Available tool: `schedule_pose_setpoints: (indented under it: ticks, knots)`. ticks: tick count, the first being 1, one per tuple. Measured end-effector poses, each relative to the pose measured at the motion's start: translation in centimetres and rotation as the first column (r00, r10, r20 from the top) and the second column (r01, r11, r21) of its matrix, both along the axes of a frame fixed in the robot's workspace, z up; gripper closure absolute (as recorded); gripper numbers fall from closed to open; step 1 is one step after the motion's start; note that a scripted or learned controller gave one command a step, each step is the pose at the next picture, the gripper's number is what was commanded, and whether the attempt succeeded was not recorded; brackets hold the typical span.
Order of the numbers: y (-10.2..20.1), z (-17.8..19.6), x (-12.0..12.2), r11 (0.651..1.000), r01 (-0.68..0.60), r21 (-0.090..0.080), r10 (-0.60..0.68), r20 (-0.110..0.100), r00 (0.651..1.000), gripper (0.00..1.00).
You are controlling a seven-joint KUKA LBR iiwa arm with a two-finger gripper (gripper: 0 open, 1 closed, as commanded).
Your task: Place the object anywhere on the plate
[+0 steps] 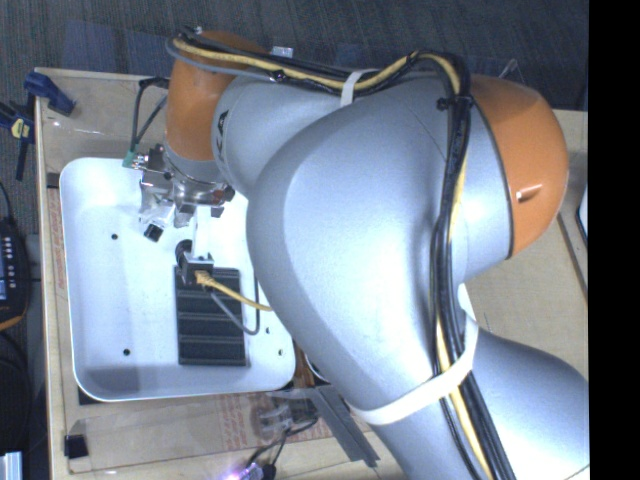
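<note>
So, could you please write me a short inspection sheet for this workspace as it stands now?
Surface: wooden bench bearing a shallow white bin; the arm covers most of the right side.
Job's things: no plate can be made out; a dark ribbed block lies in the bin, what it is cannot be told.
Clutter: small dark specks on the bin floor; a blue clamp at the bench's top left corner.
Grippers: gripper hangs over the bin's upper part, above the ribbed block; finger state too small to tell.
Cables: yellow and black cables run along the arm; a yellow wire crosses the block.
Surroundings: dark carpet beyond the bench.
</note>
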State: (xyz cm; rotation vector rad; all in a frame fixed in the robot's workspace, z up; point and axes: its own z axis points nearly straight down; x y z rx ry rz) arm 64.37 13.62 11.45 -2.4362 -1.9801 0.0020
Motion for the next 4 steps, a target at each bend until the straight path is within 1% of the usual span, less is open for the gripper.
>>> schedule_pose_setpoints:
  ticks: [1,2,3,4]
  knots:
    - [3.9,-1.5,-2.5,0.799,-0.601,0.002,0.601,-0.004,0.799,1.0]
    - [5.8,7.6,-2.7,0.478,-0.878,-0.002,0.878,0.002,0.478,1.0]
    - [6.6,2.8,-8.7,0.552,-0.834,0.001,0.834,-0.001,0.552,1.0]
    - [5.9,0.9,-2.0,0.483,-0.876,0.0,0.876,0.0,0.483,1.0]
